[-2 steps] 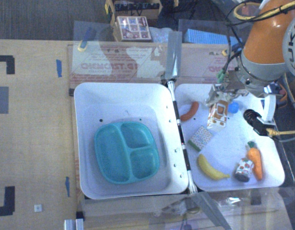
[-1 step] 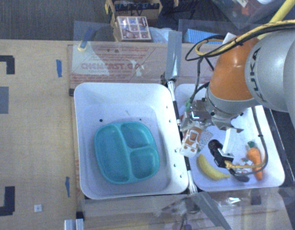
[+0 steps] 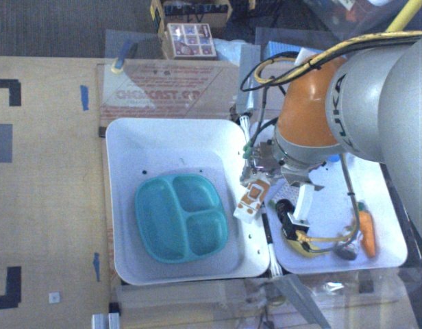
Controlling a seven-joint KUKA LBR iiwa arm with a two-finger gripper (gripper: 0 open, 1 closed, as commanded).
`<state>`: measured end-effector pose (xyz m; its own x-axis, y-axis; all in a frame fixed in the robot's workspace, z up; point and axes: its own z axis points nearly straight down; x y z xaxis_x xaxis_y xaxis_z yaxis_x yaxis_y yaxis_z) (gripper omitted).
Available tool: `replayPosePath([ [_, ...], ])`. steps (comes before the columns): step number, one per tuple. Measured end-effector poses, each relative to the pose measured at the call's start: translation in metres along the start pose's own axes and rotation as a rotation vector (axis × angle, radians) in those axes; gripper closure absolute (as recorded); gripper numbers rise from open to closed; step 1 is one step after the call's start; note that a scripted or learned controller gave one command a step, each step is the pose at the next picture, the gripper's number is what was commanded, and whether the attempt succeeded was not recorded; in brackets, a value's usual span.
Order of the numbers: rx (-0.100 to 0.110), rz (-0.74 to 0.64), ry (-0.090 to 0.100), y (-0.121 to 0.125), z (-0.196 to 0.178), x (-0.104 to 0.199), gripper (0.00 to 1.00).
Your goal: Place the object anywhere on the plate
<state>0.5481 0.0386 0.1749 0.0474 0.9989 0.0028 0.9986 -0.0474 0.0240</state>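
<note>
The gripper [image 3: 256, 178] hangs over the seam where the 2 bins meet, below the arm's orange band. Whether it is clenched or released cannot be told, as the wrist hides its working end from above.

Right at its lower tip is the object [image 3: 251, 202]: a small, flat, oblong piece, white with orange-brown patches on its face, tilted so that its upper end points into the gripper and its lower end points down and to the left. It meets the gripper at that upper end, but whether it is actually grasped cannot be told. It is over the right wall of the left bin [image 3: 122, 184], just beside the plate [image 3: 182, 218] and apart from it.

The plate is teal with 3 compartments and rests on the floor of the left bin, toward the near side.

In the right bin [image 3: 389, 256], an orange carrot [image 3: 366, 233] with a green top lies near the far right wall, well apart from the gripper. A small grey thing [image 3: 346, 253], too blurred to name, lies just beside the carrot
</note>
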Motion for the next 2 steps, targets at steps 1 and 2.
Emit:
replayPosePath([
  [1, 0.024, 0.013, -0.003, -0.0152, -0.0156, 0.0686, 1.00],
  [2, 0.024, 0.013, -0.003, -0.0151, -0.0158, 0.0686, 0.00],
])
